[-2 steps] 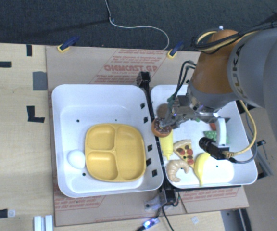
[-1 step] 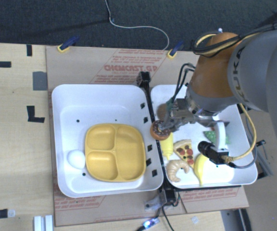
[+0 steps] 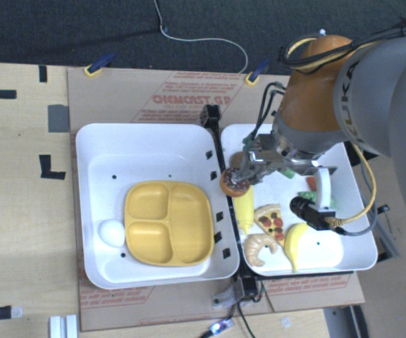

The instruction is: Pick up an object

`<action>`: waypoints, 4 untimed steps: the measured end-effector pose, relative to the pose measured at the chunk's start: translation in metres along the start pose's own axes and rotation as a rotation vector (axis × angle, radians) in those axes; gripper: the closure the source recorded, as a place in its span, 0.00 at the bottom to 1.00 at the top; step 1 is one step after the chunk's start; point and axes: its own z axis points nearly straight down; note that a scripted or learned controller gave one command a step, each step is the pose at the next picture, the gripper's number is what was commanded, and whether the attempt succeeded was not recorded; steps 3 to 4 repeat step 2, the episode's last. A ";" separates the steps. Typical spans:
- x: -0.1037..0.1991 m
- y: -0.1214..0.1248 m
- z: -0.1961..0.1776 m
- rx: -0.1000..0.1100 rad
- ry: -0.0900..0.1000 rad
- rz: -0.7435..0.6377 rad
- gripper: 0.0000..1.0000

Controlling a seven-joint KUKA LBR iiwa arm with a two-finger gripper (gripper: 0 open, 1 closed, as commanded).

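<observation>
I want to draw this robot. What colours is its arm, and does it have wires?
The arm is grey with a rounded orange band above the wrist. Black and yellow cables loop around it. The gripper is dark grey metal.

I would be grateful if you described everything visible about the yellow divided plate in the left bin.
The yellow divided plate is a rounded-square tray, seemingly matte plastic, with raised ridges splitting it into three compartments, with nothing in them. It lies flat, face up, on the floor of the left bin, toward its near side. A white egg-like ball sits against its left edge.
</observation>
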 end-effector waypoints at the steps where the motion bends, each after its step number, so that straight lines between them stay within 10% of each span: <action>1: -0.002 -0.004 0.021 0.004 -0.001 0.001 1.00; 4: 0.009 -0.001 0.005 0.000 0.000 0.000 1.00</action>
